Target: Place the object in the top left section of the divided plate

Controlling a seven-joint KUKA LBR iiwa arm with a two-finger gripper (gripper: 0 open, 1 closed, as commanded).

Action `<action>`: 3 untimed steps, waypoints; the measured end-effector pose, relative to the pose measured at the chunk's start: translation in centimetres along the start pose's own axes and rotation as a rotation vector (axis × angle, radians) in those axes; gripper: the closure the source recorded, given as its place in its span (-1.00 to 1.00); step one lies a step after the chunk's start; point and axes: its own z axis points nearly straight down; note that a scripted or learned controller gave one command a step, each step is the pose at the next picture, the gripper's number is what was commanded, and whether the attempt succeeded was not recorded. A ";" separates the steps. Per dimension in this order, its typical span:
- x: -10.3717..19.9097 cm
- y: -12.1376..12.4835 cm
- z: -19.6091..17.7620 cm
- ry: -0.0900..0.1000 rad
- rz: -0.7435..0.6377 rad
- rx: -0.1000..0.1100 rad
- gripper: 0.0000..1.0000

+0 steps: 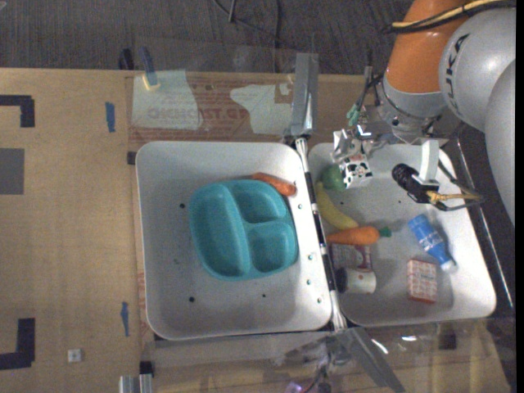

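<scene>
your plate [243, 240] sits with all sections bare; the pincer [352, 155] hovers over the banana [333, 209], its grip state i cannot tell, so placing remains.

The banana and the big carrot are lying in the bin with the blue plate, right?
Not quite. The camera view shows the banana and the big carrot lying in the right bin, while the blue plate sits in the left bin.
</scene>
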 end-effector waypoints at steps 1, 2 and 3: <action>-3.4 -0.4 -4.8 0.000 0.161 -0.003 1.00; 0.9 -3.9 0.1 0.002 0.147 0.003 1.00; 8.6 -2.8 0.0 0.002 0.108 0.002 1.00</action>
